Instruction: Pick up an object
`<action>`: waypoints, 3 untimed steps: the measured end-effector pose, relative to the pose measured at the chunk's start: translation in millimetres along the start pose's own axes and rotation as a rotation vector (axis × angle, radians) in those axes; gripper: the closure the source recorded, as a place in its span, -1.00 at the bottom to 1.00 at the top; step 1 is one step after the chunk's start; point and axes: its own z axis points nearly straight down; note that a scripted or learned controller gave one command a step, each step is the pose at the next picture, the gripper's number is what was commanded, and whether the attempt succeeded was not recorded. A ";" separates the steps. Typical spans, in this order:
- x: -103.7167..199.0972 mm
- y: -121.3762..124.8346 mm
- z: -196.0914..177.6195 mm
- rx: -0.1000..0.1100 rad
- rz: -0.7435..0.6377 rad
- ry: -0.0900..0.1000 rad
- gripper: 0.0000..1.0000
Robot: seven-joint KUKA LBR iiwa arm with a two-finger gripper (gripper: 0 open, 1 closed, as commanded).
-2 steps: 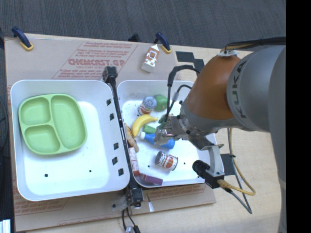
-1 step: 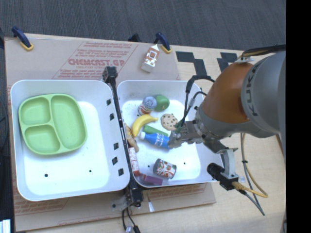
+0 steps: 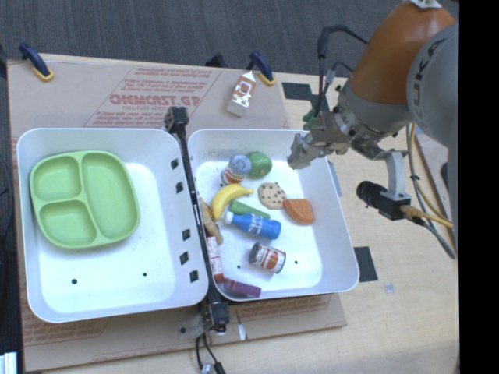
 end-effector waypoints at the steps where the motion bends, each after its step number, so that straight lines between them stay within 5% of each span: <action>1: 0.2 -0.2 0.3 0.001 0.000 0.001 -1.00; 2: 3.5 -41.0 174.4 0.002 -0.001 0.000 -1.00; 3: 4.3 -40.6 164.6 0.004 -0.005 0.001 1.00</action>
